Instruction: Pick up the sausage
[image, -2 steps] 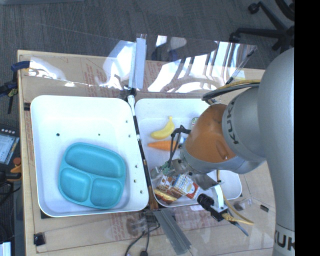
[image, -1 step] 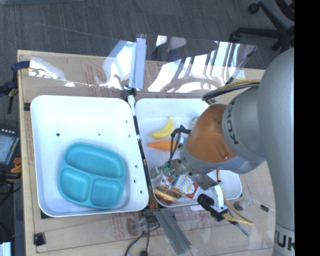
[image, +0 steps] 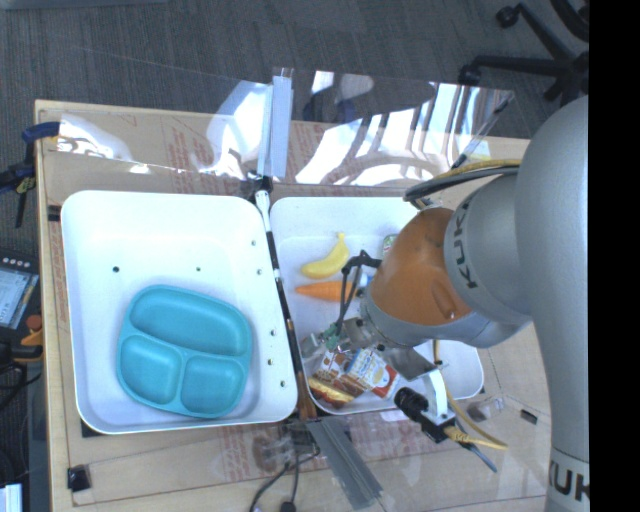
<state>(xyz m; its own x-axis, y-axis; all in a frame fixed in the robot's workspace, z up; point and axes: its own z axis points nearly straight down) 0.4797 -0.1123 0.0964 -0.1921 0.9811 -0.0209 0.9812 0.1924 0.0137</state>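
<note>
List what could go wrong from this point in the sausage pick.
1. The arm covers much of the right bin, so the gripper's target can't be confirmed; it may close on the wrong item.
2. Packets and small items crowd the bin's near corner, so a neighbour could be grabbed or dragged along.
3. The banana and carrot lie close beside the arm and could be knocked.

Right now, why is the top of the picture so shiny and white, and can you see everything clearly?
In the camera view, bright glare bounces off the clear plastic sheet behind the bins; the left bin looks washed-out white; the blue plate and banana are sharp enough; the arm blocks much of the right bin.
</note>
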